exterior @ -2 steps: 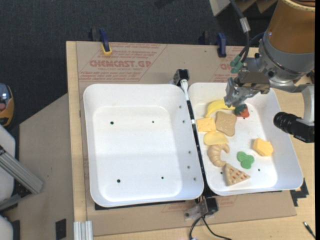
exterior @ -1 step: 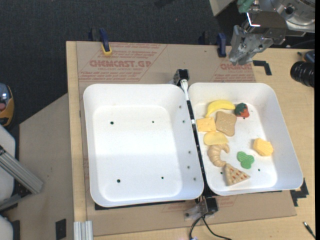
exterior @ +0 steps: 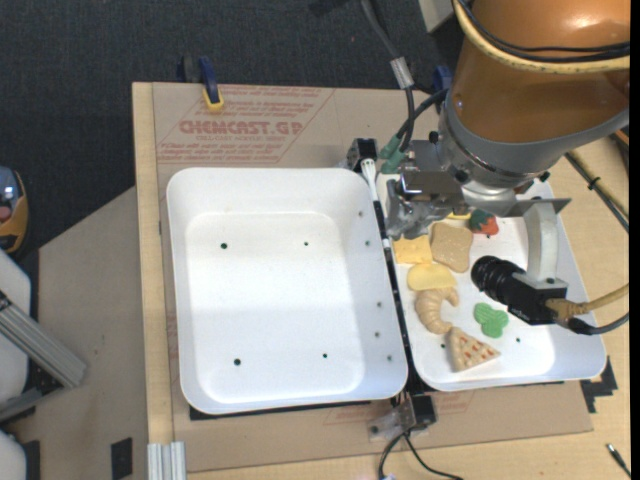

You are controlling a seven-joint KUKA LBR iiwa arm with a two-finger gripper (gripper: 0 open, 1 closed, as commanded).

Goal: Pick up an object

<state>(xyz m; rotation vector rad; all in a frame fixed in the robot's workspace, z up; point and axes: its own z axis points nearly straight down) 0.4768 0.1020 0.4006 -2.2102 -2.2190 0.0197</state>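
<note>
Claw [exterior: 420,208] sits low over right bin [exterior: 570,358]; grip state cannot be determined. Toast slice [exterior: 451,247] lies just beside it, croissant [exterior: 434,310] farther off.

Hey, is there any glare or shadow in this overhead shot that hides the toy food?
Camera view: bright glare streaks the glossy orange band of the arm; the arm shades the right white bin's far end, dimming the gripper; the tan croissant and pizza slice stay sharp.

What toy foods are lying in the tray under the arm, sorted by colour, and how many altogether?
Yellow or tan: 4, namely cheese wedge, bread slice, croissant, pizza slice
Green: 1, a leafy piece
Red: 1, a small piece, partly hidden by the arm
Total: 6 that I can see
</note>
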